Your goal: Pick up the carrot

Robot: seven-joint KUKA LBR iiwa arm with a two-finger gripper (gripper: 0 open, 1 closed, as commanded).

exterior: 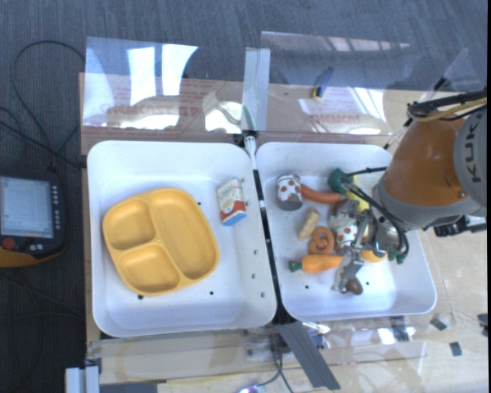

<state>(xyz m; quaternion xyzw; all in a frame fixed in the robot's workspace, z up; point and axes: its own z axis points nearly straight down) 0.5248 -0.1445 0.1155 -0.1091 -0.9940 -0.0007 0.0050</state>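
Overhead, the grey arm (442, 170) with its orange band reached in from the right over the right bin (409, 297), its gripper (349, 275) lowered into a crowded patch of toy food. Whether it was clenched or released could not be told from this slanted view, and nothing could be seen held in it.

A carrot (319, 263) lay near the middle of the right bin, orange body pointing right and green stub to the left, just left of the gripper and possibly touching it (the clutter made that hard to judge). A second carrot-like piece (321, 193), orange with a green top (336, 178), lay farther back beside a white cup with red spots (289, 191). Between the two sat a pale peanut-shaped piece (308, 223) and a coiled orange ring (321, 241). A yellow item (373, 255) was partly hidden under the wrist.

The gripper appeared to have been set low and to one side of the near carrot for a grasp along its length, though the tight packing left little room, and a neighbour could easily be nudged or caught instead.

The left bin (106, 301) held a yellow divided tray (159, 240) and a small carton (231, 201), both well apart from the action.
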